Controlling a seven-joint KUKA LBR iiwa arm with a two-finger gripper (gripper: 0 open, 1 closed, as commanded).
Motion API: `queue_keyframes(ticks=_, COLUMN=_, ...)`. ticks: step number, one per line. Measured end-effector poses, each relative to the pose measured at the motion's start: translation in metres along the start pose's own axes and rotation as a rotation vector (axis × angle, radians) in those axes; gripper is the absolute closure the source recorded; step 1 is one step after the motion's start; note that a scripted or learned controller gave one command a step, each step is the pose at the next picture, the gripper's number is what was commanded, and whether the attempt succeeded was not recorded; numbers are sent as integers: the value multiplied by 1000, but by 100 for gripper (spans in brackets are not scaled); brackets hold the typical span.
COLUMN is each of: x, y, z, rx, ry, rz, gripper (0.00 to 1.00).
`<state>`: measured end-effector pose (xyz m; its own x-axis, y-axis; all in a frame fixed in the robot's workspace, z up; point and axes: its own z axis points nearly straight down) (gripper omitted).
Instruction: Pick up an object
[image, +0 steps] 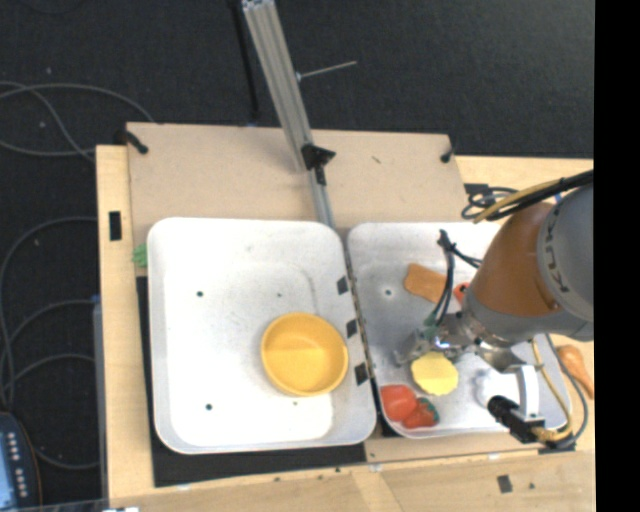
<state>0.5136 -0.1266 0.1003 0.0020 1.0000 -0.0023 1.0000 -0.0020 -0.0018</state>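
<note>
In the right bin (385, 255) lie a pale yellow round object (435, 376), a red tomato-like piece with a green stem (403, 403) near the front edge, and an orange piece (428, 283) partly hidden by the arm. My gripper (432, 350) hangs low over the bin, right above the yellow round object. The orange band and wrist (515, 275) cover the bin's right half. A yellow bowl (302, 354) sits upright in the left bin (215, 265), near its right wall.
A slanted metal rail (290, 100) runs from the top down to the gap between the bins. Cables (530, 415) and a black fitting lie at the right bin's front right corner. An orange carrot-like piece (572, 365) sits at the far right.
</note>
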Motion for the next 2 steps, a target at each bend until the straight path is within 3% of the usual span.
queue_keyframes(ticks=1, x=0, y=1, z=-11, rx=-5, ry=3, rz=4, gripper=100)
queue_keyframes(ticks=2, x=0, y=4, z=-54, rx=-8, ry=2, rz=-6, gripper=100)
